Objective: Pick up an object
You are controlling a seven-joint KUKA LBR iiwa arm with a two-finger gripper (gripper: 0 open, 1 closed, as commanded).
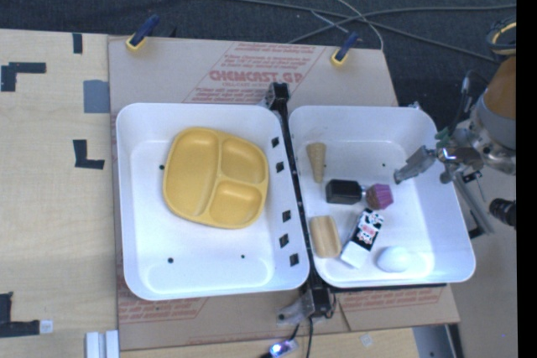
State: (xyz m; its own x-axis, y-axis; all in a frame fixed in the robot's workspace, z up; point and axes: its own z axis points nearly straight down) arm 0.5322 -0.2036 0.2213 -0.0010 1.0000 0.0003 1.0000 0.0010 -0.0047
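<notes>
The right bin point(369, 123) holds several small objects: a tan cone point(315, 161), a black block point(342, 191), a purple piece point(380, 196), a tan bread-like block point(325, 236), a black-and-white carton point(362, 237) and a white egg-shaped object point(394, 259). My gripper point(417, 163) hangs over the right side of this bin, to the right of and apart from the purple piece and black block. I see nothing in it. A yellow divided plate point(216, 178) lies in the left bin point(134, 205).
Both bins rest on a cardboard sheet point(252, 67) held by two yellow-and-blue clamps point(143, 31) at its back edge. Cables point(336, 12) run across the dark floor behind. The arm's grey body point(495, 138) fills the right edge beside the right bin.
</notes>
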